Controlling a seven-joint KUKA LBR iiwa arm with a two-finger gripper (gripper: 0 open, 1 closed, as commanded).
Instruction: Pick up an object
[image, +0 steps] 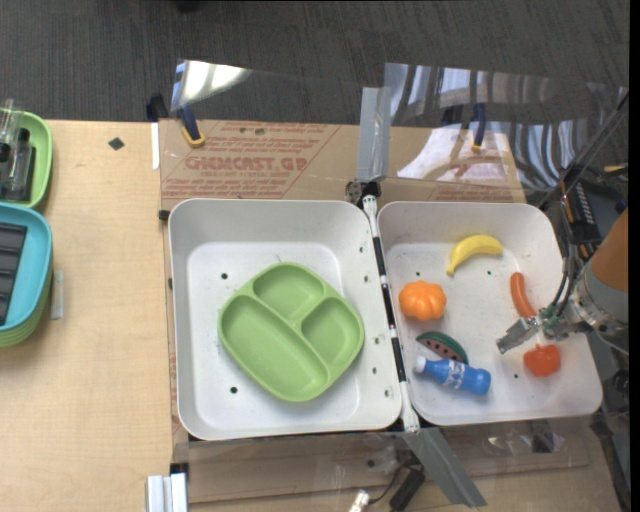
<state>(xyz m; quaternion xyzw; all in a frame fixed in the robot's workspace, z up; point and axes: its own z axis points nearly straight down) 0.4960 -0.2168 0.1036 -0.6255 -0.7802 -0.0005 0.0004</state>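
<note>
Over right bin (575, 398), my gripper (530, 335) stood beside tomato (542, 360), fingers seemingly apart; round, slick, I'd pinch across middle.

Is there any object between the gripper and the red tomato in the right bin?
Nothing visible does. The gripper hangs low in the right bin, directly beside the red tomato, with only bare bin floor around them. The sausage lies farther back, off that line.

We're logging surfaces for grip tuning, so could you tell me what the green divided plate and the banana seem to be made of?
The green divided plate looks like moulded plastic, matte: uniform colour, soft rounded compartment edges, no glare. The banana looks like a plastic toy, slightly glossy: flat, even yellow, smooth skin. Neither can be confirmed by sight alone.
</note>
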